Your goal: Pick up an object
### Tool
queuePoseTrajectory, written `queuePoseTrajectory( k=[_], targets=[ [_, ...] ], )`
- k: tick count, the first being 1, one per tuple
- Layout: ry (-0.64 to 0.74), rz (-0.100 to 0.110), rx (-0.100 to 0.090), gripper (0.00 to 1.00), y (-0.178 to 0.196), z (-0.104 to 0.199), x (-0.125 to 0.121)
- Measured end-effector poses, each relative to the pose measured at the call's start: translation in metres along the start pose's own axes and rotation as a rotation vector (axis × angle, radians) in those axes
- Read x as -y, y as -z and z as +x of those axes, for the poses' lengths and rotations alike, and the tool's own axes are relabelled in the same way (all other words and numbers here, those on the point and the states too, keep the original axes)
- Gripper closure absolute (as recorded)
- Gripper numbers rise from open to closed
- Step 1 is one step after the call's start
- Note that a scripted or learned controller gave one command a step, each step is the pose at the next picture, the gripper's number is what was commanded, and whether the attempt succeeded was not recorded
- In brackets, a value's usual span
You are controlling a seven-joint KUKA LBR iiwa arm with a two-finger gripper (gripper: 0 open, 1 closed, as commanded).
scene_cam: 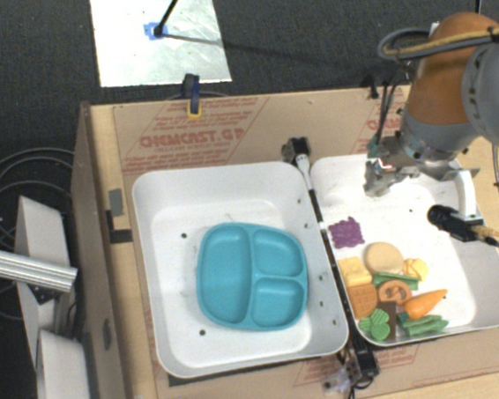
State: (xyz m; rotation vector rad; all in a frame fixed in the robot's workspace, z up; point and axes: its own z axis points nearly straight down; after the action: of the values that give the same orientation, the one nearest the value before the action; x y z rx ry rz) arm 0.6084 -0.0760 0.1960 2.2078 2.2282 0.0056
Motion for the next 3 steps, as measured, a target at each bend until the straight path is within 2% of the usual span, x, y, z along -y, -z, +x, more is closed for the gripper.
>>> queuePoseTrajectory(
  k=[1, 2, 3],
  targets=[
    [0.0, 0.001, 0.0, 0.0, 0.0, 0.0, 0.0],
    [-0.014, 0.019, -0.003, 0.0, -0.095, -0.027, 0.097],
    [-0.005, -0.001, 0.002, 0.0, -0.099, -0.061, 0.029]
  ],
)
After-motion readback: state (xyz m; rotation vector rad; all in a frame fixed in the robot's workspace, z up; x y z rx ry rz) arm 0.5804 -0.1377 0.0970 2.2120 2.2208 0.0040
